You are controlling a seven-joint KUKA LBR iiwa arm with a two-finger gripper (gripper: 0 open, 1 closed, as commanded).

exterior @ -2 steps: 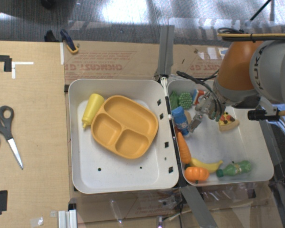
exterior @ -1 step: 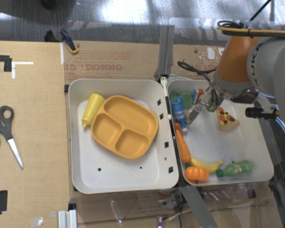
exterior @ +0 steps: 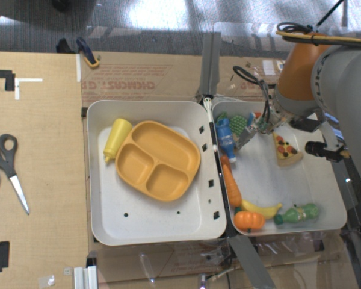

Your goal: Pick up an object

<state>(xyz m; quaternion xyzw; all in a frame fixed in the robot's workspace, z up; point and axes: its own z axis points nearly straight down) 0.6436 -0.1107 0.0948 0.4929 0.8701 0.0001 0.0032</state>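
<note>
Now the gripper (exterior: pixel 248 135) hangs just right of the blue bottle (exterior: pixel 225 136), a small white-capped toy; I cannot tell its grip.

Arm (exterior: pixel 343 77): bulky grey housing, rounded orange band (exterior: pixel 298 71) above wrist. Black cables (exterior: pixel 256 80) loop beside wrist. Black cylindrical fitting (exterior: pixel 325 151) juts from lower link.
</note>
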